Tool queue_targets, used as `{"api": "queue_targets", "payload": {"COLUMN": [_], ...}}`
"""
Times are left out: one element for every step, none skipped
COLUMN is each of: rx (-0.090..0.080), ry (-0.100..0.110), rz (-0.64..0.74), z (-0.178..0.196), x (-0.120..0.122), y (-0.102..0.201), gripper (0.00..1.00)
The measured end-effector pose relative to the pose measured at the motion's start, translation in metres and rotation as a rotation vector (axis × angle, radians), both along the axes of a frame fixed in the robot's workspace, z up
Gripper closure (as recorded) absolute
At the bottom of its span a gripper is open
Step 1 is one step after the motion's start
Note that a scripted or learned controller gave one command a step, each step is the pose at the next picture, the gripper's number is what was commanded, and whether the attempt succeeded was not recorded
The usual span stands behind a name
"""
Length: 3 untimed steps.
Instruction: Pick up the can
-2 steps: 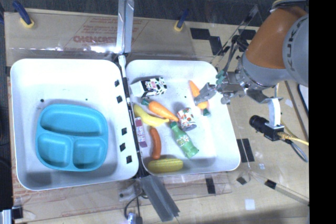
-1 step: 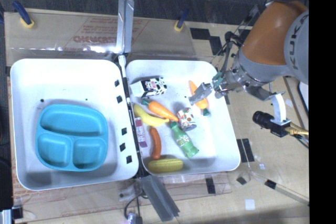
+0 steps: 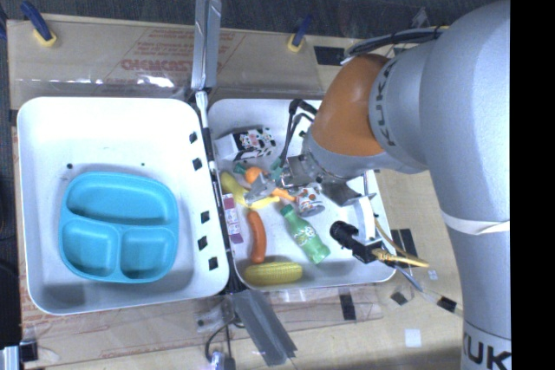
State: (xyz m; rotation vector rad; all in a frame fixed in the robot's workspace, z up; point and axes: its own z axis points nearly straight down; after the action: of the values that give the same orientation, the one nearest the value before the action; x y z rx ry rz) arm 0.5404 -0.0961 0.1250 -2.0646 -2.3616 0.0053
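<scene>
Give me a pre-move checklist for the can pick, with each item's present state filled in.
1. Can located, in the right bin: ok.
2. Gripper over the can's area: ok.
3. Finger state: cannot tell.
4. Can held: cannot tell.
5. Free space around the can: not ok; the green bottle lies right beside it.
6. Left bin ready for a drop, holding a blue tray: ok.

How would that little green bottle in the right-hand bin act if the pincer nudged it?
The green bottle lies on its side and looks round, so it would probably roll or spin. It seems small and likely light. The hot dog and corn cob lie close by, so they might stop it.
</scene>
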Motion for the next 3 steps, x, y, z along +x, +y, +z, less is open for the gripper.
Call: {"api": "queue_targets", "payload": {"rx": [-0.001, 0.0, 0.0], "ry": [-0.002, -0.004, -0.003], "rz": [-0.109, -0.117, -0.11], "z": [0.004, -0.034, -0.023], "x": [-0.022, 0.043, 0.044], "y": [-0.077, -0.113, -0.111], "gripper": [0.0, 0.0, 1.0]}}
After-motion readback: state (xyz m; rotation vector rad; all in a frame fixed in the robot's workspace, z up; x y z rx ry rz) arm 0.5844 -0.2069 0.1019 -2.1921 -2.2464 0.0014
